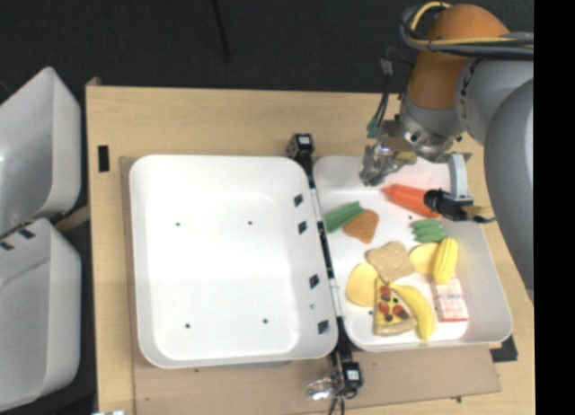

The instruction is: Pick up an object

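Gripper (377,167) hangs over the right bin (483,260), near its 11 o'clock corner. Open or closed: cannot tell from this slant. Nothing seen in its grasp.

Nearest candidate is the carrot (409,196), lying flat at the gripper's 4 o'clock, just beside it and apart from the bean (427,229) at its 5.

Long axis runs roughly 9–3, with the right end dipped toward 4. Thick end looks to be at 9 and tip at 3, though the tip is partly hidden.

You should shift toward 4, turn the wrist so the grip closes 12–6 across that axis, and take the thick half, where it should slip least
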### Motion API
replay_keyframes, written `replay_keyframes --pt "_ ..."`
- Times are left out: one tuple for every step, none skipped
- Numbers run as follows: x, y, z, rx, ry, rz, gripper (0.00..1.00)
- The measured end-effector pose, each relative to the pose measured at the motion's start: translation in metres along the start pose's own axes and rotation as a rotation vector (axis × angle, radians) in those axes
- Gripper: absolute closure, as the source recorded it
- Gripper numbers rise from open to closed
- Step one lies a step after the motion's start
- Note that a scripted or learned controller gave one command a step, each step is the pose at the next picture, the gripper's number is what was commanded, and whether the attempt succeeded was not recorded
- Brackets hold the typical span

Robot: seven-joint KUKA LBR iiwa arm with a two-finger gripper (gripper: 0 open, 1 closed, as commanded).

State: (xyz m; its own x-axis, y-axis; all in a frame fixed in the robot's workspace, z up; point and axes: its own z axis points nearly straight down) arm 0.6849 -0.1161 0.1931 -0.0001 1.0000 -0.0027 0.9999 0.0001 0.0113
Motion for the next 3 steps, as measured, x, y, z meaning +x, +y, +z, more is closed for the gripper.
replay_keyframes --pt "0.0 -0.001 0.004 0.006 0.001 0.0 0.0" --pt "0.016 0.003 0.069 0.012 0.001 -0.002 0.0" --pt "0.015 -0.018 0.073 0.0 0.001 -0.003 0.0"
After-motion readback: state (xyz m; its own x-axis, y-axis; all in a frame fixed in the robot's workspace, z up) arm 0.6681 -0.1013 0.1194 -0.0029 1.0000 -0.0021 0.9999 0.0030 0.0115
